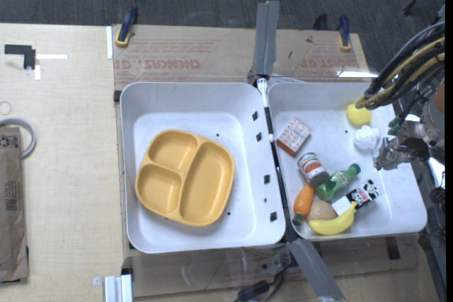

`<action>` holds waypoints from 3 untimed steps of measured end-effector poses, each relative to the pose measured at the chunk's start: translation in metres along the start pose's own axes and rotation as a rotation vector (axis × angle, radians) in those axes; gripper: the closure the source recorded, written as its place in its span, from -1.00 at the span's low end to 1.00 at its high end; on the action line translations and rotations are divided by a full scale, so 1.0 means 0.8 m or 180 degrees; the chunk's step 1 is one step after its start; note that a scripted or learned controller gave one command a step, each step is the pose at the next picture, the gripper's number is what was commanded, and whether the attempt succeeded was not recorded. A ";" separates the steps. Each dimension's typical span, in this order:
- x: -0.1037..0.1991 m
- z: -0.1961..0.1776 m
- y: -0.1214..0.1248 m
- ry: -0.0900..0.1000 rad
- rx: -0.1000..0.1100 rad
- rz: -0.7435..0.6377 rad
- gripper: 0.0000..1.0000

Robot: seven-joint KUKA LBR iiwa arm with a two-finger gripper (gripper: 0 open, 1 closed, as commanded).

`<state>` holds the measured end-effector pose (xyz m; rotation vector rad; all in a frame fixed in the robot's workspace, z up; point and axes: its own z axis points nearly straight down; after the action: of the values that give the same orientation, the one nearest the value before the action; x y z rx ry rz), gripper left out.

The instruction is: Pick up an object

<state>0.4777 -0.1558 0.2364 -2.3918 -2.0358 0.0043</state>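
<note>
Camera view: gripper at right bin's right edge, finger state cannot tell. Banana, carrot, green bottle clustered at bin's front. Yellow plate in left bin.

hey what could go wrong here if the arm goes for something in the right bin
1. The banana, carrot, green bottle and small can lie packed together, so the end effector may nudge neighbours or catch two things.
2. The banana lies near the front wall of the right bin, leaving little room there.
3. The end effector sits near the white object and yellow ball and could knock them.
</note>
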 end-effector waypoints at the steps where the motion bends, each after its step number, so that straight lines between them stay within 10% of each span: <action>1: 0.102 -0.060 0.017 -0.0001 0.0003 0.0265 1.00; 2: 0.124 -0.132 0.044 -0.0006 -0.0001 -0.0426 1.00; 3: 0.138 -0.189 0.071 -0.0007 -0.0011 -0.2376 1.00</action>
<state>0.5516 -0.0557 0.3872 -1.4862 -2.7704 0.0028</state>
